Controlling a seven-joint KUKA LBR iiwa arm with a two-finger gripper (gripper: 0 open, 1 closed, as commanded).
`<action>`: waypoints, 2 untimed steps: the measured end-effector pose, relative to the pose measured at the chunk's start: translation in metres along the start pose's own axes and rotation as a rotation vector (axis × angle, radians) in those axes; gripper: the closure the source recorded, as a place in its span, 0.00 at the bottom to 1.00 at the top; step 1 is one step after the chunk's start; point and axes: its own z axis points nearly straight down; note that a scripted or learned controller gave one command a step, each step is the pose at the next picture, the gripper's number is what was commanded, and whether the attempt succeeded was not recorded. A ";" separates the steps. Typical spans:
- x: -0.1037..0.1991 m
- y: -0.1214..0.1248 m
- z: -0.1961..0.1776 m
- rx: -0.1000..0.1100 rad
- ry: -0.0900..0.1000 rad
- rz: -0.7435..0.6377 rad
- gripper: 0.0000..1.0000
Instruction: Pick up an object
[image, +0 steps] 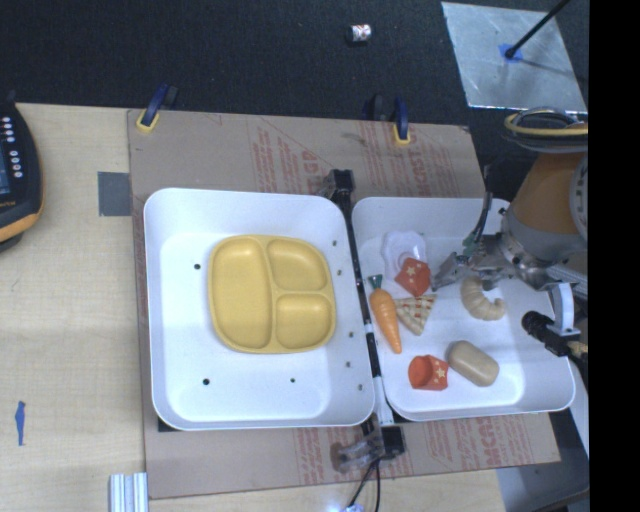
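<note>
The arm (545, 215) reached in from the right over the right bin (540, 400). Its pincer (462, 262) hung low near the bin's middle, just beside a croissant (484, 300) and a red piece (412, 275); whether it was apart or together could not be told. Also in that bin lay a carrot (386, 320), a wedge (416, 313), a red cup (429, 372) and a tan roll (472, 362). The left bin (180, 400) held a yellow tray (270, 293). Both bins sat on the counter (60, 330).
</note>
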 end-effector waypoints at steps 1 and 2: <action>0.052 0.041 0.000 0.000 0.000 0.001 0.00; 0.019 -0.049 -0.012 0.008 0.003 0.004 0.00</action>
